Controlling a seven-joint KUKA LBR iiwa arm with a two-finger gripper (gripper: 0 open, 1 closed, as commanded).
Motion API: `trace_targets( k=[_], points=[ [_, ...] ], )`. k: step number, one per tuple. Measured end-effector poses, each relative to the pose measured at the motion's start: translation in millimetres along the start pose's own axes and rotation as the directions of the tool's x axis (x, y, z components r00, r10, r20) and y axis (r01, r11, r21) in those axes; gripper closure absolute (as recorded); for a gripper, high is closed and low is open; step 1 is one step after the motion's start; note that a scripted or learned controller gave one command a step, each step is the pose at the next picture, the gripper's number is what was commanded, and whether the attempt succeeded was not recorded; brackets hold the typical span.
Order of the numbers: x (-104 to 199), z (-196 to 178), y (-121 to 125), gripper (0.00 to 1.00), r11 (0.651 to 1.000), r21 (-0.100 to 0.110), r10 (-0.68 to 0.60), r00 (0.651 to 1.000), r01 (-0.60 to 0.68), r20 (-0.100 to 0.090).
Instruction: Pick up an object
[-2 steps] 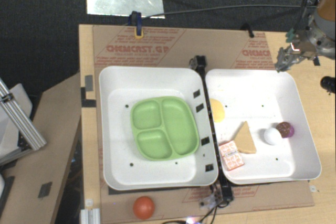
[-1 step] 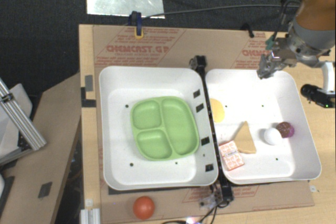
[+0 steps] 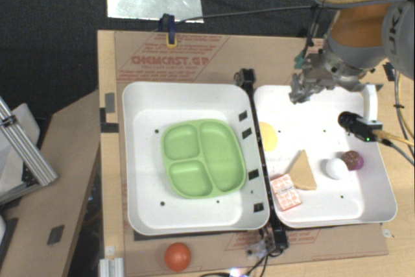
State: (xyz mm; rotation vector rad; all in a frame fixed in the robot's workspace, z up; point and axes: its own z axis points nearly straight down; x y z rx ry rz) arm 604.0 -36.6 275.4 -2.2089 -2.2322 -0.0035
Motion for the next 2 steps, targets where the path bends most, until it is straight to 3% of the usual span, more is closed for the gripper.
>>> trace_targets(
  k=[2],
  points=[
    [112.8, 34.7, -8.2, 1.00, 1.000, 0.001, 0.000, 1.000, 0.000, -0.001]
  ],
)
